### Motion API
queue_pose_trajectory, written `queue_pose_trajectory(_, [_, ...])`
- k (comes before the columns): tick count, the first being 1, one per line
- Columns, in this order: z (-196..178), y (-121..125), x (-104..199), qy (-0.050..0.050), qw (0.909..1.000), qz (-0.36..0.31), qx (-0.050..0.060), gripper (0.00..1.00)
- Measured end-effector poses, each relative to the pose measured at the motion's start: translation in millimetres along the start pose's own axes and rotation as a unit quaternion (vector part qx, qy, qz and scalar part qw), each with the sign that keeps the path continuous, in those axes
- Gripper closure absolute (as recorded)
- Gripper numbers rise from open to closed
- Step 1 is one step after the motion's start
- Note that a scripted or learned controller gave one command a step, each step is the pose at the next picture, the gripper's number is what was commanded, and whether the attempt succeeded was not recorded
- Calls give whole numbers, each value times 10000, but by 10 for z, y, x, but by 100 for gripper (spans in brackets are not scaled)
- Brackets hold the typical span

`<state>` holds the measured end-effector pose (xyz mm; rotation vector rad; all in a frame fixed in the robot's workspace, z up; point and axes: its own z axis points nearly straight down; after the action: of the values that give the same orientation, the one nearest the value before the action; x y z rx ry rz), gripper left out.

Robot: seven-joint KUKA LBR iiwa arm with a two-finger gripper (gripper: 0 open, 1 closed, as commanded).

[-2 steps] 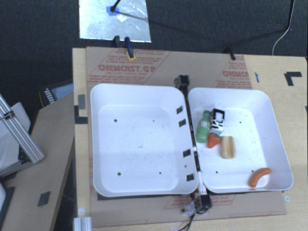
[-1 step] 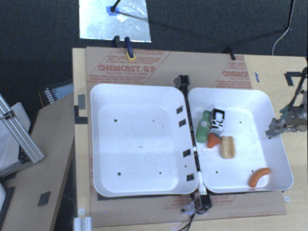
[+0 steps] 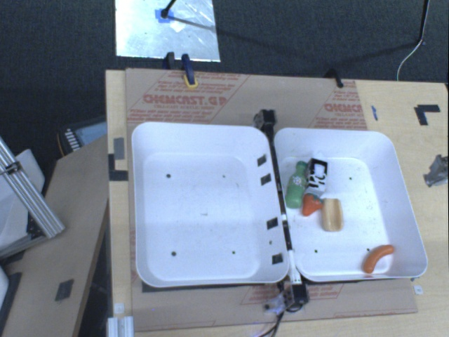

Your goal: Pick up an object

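Side by side on a brown cardboard sheet [image 3: 210, 95] on the bench [image 3: 421, 139]: left bin [image 3: 140, 188] and right bin [image 3: 403, 188], touching along the inner rims, with small black clips [image 3: 266, 180] down that seam.

Clustered against the right bin's left wall, toward its far edge: a green bottle [image 3: 297, 182], touching a black-and-white item [image 3: 317, 174] on its right. Just nearer than these, a small orange-red piece [image 3: 311, 205], touching a tan bun-shaped piece [image 3: 331, 214]. Well apart from that cluster, near the right bin's near right corner, almost against the rim: an orange sausage-shaped piece [image 3: 378, 258], lying at a slant.

Open floor in the right bin along the far right corner and down the right side, between cluster and sausage too. Tight against the left wall beside the bottle.

Beyond the bench's far edge, a shiny metal sheet [image 3: 168, 20]; at that edge, a blue-and-yellow clamp [image 3: 188, 72]. Off the bench's left edge, a slanted aluminium rail [image 3: 28, 199].

At the bench's right edge, outside the right bin: gripper [image 3: 436, 170], seen as a small grey part, touching none of the objects. Impossible to tell whether apart or together.
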<state>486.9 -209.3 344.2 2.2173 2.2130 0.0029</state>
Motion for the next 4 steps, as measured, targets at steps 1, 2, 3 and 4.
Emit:
queue_pose_trajectory(1, [-430, 17, 737, 25, 10000, -60, -2, 100])
queue_pose_trajectory(2, [985, -26, 1147, 45, 9999, -43, 96, 100])
queue_pose_trajectory(3, [435, 374, 1864, 37, 10000, -69, -2, 100])
queue_pose_trajectory(4, [-162, 260, 2380, 38, 10000, -61, -2, 100])
